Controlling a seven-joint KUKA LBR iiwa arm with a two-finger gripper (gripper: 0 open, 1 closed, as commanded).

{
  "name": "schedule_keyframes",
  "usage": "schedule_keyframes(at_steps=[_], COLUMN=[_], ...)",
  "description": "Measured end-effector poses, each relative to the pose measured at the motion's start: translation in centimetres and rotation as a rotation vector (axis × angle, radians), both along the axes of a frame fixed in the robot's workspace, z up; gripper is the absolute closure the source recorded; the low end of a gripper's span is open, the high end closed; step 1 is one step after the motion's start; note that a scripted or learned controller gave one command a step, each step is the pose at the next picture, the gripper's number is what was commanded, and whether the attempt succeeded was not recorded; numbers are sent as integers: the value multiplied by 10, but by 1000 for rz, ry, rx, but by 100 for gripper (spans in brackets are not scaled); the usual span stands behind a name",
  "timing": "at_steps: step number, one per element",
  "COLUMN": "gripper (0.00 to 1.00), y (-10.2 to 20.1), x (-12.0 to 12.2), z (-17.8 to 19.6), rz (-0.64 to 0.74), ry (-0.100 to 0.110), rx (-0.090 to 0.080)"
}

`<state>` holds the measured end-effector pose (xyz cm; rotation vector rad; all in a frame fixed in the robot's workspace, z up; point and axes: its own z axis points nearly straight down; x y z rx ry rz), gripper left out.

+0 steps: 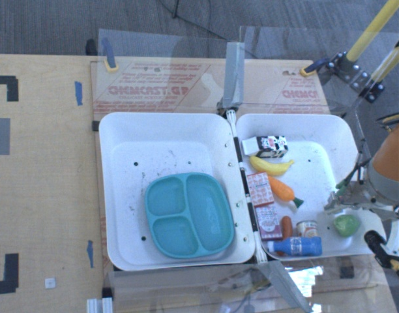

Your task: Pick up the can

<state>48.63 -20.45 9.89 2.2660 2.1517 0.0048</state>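
Red "CHEMCAST GP" lettering, mirrored, on the protective sheet (167, 83) behind the bins; same print, cut short, at its right end. Carton labels (259, 191) too small to read.

Robot lab: taped bench (36, 194), white bins (121, 135), clamps (353, 70).

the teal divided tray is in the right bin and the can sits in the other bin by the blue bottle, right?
Not quite: the camera view shows the teal divided tray lying in the left bin, not the right. The can sits in the other bin, by the blue bottle, as you said.
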Motion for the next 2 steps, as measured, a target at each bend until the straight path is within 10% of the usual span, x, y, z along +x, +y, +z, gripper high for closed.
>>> schedule_keyframes(at_steps=[1, 2], gripper=[100, 100], y=[-3, 73], x=[17, 13], z=[155, 134], rz=[123, 80], ry=[12, 15], rx=[7, 10])
